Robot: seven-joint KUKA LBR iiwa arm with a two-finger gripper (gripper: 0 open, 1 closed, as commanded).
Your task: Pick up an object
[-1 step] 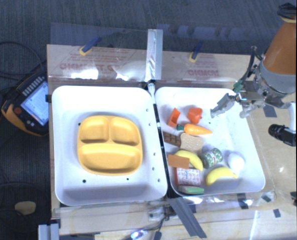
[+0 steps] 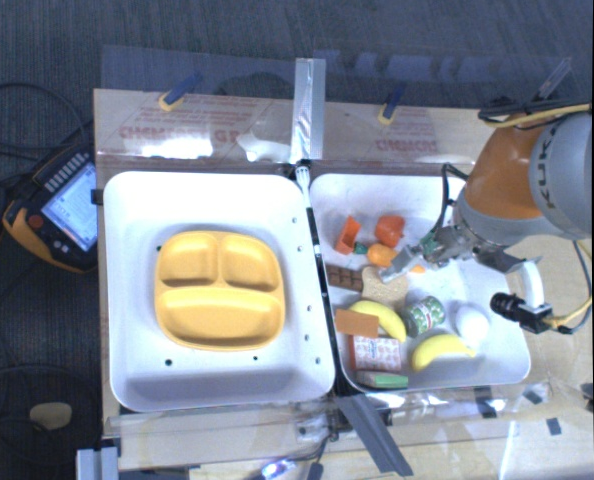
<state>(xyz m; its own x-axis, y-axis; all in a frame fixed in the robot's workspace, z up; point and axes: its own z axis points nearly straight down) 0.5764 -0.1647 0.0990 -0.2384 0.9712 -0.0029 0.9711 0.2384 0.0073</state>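
a yellow divided tray (image 2: 219,290) is being kept in the middle of the left bin (image 2: 127,368). in the right bin (image 2: 517,363), a red piece (image 2: 348,234), a brown bar (image 2: 345,278), a banana (image 2: 378,319) and a small printed box (image 2: 375,351) are being seen. the gripper (image 2: 405,263) is being lowered at about 12 o'clock of the banana, just beside a small orange ball (image 2: 379,254); whether anything is being grasped cannot be told. a green can (image 2: 425,314), a second banana (image 2: 441,349) and a white egg (image 2: 471,323) are being left toward 4 o'clock.

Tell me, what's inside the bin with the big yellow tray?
Just the yellow tray, lying flat in the left bin, its three sections bare. Whatever is beneath the tray is covered.
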